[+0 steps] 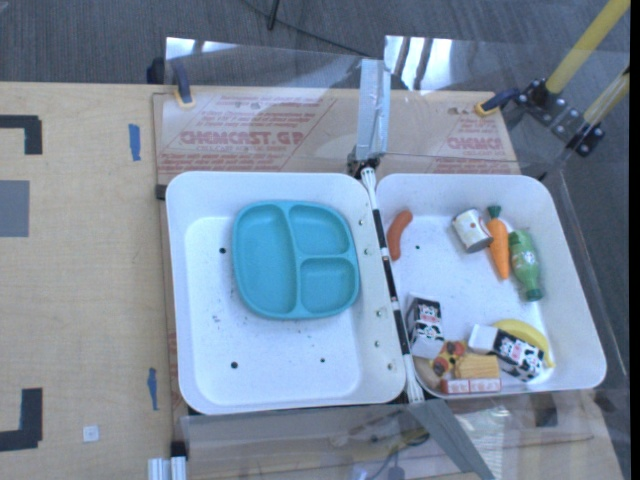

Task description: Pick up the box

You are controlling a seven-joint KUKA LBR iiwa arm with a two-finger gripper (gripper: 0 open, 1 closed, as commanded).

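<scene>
box [426,326]: small carton, white with black cow-patch print and a dark top edge. lies tilted in the right bin [570,230], near its front left corner, just beside the wall shared with the neighbouring bin. second box [519,354]: same cow print, lying on its side toward the right bin's front right corner.
</scene>
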